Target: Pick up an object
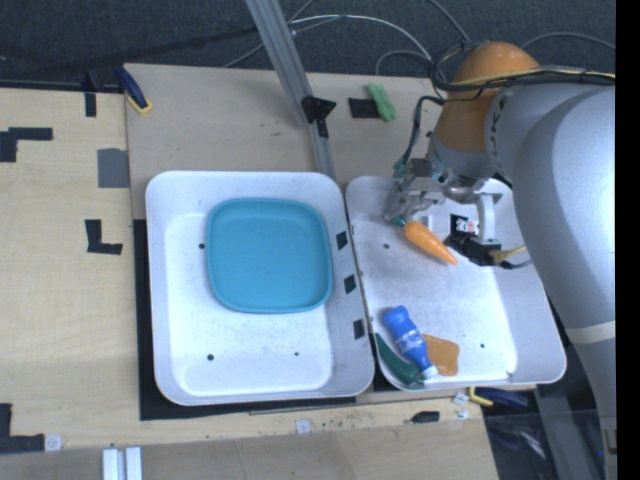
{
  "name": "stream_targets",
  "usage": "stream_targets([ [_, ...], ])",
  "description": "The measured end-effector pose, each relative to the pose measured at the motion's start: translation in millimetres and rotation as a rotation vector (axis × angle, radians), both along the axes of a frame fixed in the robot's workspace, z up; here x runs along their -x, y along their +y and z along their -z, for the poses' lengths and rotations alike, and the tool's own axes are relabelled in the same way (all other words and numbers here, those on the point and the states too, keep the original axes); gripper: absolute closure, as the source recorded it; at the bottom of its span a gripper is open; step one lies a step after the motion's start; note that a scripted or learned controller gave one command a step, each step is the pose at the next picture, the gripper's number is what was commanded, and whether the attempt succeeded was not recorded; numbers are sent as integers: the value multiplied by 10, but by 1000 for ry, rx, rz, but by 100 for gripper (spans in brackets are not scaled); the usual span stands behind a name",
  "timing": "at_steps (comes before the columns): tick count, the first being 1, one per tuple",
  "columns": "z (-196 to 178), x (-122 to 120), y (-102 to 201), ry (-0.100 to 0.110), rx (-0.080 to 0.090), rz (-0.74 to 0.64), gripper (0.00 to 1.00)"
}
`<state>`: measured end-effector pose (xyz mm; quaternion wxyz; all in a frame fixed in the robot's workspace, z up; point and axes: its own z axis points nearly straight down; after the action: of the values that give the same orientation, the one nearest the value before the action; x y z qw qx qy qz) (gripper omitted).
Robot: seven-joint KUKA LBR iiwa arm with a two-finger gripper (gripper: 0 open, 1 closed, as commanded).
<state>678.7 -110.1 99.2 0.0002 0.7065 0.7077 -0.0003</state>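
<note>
An orange carrot point(431, 244) lies slanted in the upper part of the right bin point(500, 308). My gripper point(403, 209) hangs low over that bin's far left corner, its tip just above and to the left of the carrot's upper end. Nothing shows as held. At the bin's front edge lie a blue bottle point(407, 339), a flat orange-brown piece point(443, 354) to its right, and a dark green item point(392, 364) partly under the bottle.
The left bin point(180, 298) holds a large turquoise square plate point(268, 254). A grey metal post point(290, 63) slants up behind the bins. The arm's big grey body point(580, 188) covers the right side of the right bin. Cables loop behind.
</note>
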Motion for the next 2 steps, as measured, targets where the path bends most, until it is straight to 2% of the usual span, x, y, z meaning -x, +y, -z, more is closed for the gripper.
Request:
stream_targets([
  [2, -1057, 77, -27, -4, 0, 1, 100],
])
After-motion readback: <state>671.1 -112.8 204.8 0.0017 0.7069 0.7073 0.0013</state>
